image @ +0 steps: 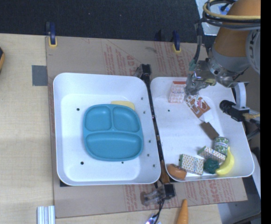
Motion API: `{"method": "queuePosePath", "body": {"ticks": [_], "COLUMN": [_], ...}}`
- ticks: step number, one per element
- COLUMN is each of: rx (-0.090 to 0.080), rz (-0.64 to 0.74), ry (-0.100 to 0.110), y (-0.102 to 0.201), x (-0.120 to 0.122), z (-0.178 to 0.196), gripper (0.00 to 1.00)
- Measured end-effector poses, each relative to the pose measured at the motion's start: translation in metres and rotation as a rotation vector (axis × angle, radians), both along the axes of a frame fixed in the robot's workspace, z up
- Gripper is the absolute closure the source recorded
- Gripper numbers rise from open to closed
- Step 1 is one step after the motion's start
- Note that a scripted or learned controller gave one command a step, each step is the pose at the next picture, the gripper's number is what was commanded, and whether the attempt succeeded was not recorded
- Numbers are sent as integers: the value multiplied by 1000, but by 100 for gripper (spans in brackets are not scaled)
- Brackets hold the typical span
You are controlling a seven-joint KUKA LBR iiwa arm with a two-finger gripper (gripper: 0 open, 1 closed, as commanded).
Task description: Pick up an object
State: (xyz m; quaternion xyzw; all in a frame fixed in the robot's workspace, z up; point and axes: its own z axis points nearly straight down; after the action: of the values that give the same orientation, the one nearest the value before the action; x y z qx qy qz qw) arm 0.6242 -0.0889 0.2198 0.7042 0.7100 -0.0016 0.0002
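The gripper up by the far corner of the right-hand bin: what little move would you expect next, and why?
Probably a short drop. The gripper hangs between the pink-and-white packet and the red-patterned packet; nothing visible is held.

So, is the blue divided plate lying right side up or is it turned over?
Right side up. The blue divided plate lies flat in the left bin, and its three compartments face the camera as hollows with raised ridges between them.

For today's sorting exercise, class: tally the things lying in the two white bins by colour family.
Blue: 1, divided plate
Yellow: 2, banana, slab behind plate
Green: 2, can, dark block
Brown/orange: 2, bar, orange piece
Printed packets: 4
Total: 11
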Motion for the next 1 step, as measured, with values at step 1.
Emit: {"method": "queuePosePath", "body": {"ticks": [1], "rx": [2], "rz": [-6], "ry": [5], "y": [1], "x": [-43], "z": [3], "gripper": [100]}}
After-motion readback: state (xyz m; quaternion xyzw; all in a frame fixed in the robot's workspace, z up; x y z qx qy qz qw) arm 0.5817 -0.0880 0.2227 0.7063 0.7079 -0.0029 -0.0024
